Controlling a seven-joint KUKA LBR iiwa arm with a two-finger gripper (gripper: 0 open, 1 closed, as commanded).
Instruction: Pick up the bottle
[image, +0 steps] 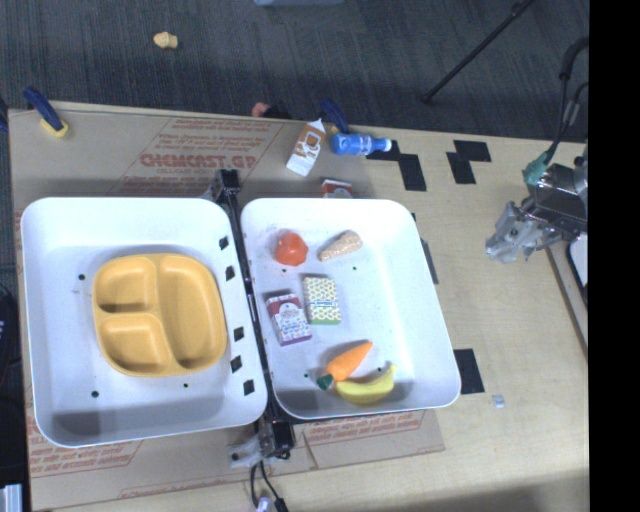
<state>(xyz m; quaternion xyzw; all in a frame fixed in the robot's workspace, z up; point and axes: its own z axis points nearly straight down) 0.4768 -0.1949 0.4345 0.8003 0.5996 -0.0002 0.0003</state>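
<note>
A small blue bottle (352, 145) lies on its side on the bench, just behind the right bin (425, 300) and outside it. My gripper (512, 240) hangs over the bare bench to the right of that bin, well away from the bottle, with nothing visibly in it. The arm's wrist enters at the right edge.
The right bin holds a red tomato (290, 248), a bread roll (341, 244), two small boxes (305, 308), a carrot (347, 360) and a banana (366, 386). A yellow divided tray (160, 312) sits in the left bin (50, 250). A small carton (306, 148) lies beside the bottle.
</note>
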